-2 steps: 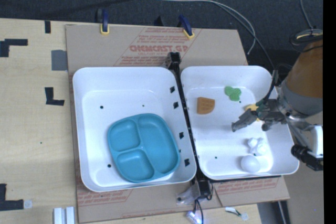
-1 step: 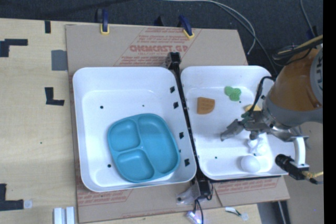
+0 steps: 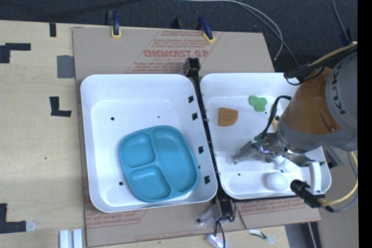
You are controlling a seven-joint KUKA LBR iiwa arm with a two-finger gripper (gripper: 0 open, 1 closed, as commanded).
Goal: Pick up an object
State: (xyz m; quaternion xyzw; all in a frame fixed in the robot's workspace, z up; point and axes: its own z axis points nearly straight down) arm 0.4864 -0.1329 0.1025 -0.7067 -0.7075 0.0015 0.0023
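Orange wedge (image 3: 227, 117) up-left of end effector (image 3: 241, 156); near | grip state unclear

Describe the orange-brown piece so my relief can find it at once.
Look at the right-hand white bin, the one the arm reaches into. In its upper left part, near the divider between the bins, lies the orange-brown piece. Its neighbour, the green item, sits further right and is smaller; the white ball lies near the bin's lower edge.
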